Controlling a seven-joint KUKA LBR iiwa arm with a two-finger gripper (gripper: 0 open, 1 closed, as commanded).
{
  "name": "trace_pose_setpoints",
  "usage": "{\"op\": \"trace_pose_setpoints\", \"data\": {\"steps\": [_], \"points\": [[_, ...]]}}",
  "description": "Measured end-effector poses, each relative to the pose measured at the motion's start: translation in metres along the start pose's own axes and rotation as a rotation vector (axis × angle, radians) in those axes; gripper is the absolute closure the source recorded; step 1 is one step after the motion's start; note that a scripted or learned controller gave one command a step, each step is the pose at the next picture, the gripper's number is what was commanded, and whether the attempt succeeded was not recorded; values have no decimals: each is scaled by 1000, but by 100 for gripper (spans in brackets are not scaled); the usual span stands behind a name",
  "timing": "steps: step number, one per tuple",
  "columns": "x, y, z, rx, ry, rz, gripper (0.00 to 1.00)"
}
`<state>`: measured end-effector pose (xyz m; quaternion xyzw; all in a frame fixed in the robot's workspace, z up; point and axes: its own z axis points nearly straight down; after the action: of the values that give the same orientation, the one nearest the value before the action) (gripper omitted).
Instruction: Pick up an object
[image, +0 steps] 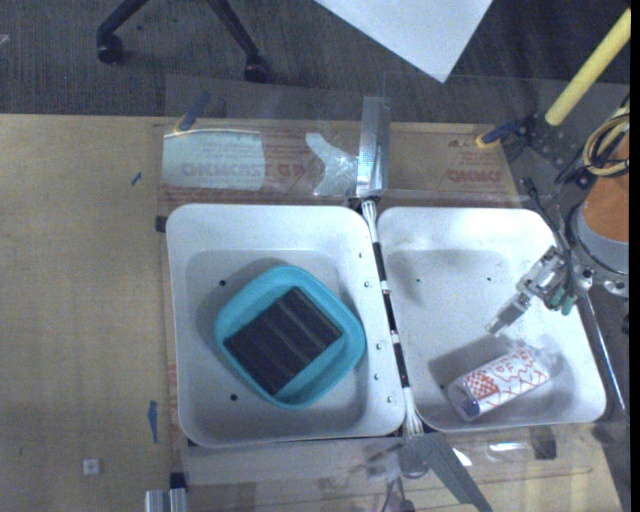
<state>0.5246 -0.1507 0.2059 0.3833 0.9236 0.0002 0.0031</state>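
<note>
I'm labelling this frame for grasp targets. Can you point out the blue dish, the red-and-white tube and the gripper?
blue dish (345, 330): camera view, on its right rim, in the left bin.
red-and-white tube (502, 378): camera view, mid-body, in the right bin.
gripper (505, 318): camera view, between its fingertips, above the tube.

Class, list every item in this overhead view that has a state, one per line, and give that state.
Blue container: in left bin, tilted, dark insert showing.
Red-and-white patterned tube: lying flat in right bin, untouched.
Gripper: above right bin, just over the tube, holding nothing.
</note>
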Motion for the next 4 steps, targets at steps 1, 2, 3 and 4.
{"op": "trace_pose_setpoints", "data": {"steps": [1, 2, 3, 4], "points": [[32, -9, 98, 0, 3, -70, 0], [31, -18, 118, -2, 2, 140, 0], [29, -18, 106, -6, -4, 142, 100], [0, -53, 116, -13, -4, 237, 100]]}}
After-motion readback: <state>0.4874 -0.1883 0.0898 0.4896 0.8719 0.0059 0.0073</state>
